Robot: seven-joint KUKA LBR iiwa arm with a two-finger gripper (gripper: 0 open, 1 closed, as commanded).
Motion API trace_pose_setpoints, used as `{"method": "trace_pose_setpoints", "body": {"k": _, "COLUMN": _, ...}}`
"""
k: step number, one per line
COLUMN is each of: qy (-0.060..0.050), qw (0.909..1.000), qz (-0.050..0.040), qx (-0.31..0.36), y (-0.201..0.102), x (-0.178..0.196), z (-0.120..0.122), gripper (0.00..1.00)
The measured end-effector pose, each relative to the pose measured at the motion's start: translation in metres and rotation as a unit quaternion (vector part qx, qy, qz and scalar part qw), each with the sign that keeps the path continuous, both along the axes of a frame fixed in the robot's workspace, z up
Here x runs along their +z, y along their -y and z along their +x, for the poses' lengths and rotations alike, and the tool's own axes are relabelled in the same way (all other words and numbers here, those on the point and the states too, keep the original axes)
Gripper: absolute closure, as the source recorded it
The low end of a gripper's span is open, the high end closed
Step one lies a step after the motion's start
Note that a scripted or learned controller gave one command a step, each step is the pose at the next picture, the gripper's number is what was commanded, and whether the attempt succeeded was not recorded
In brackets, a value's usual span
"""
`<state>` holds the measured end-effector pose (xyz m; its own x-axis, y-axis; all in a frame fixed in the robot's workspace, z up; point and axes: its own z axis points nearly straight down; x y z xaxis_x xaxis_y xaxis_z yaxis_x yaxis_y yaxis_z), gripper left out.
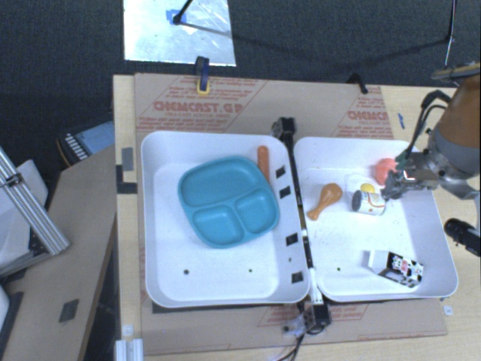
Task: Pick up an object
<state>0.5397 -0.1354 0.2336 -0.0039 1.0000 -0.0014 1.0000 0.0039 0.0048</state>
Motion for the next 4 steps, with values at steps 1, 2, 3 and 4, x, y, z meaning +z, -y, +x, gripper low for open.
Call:
{"method": "trace_pose_setpoints", "body": {"k": 1, "qy": -0.001, "qw": 1.0000, "qz": 0.0011, "qx": 0.002, "y": -0.046, "x": 0.005, "z": -0.001, "gripper": 1.00}}
{"method": "trace_pose_setpoints", "body": {"k": 2, "qy": -0.002, "qw": 1.0000, "qz": 0.0018, "qx": 0.003, "y": -0.097, "x": 0.012, "z": -0.009, "gripper": 1.00}}
{"method": "trace_pose_setpoints", "body": {"k": 3, "qy": -0.001, "qw": 1.0000, "qz": 0.0016, "qx": 0.003, "y": -0.154, "x": 0.010, "z": -0.008, "gripper": 1.00}}
{"method": "trace_pose_setpoints", "body": {"k": 4, "qy": -0.002, "qw": 1.0000, "qz": 0.0016, "qx": 0.003, "y": -0.194, "x": 0.001, "z": -0.022, "gripper": 1.00}}
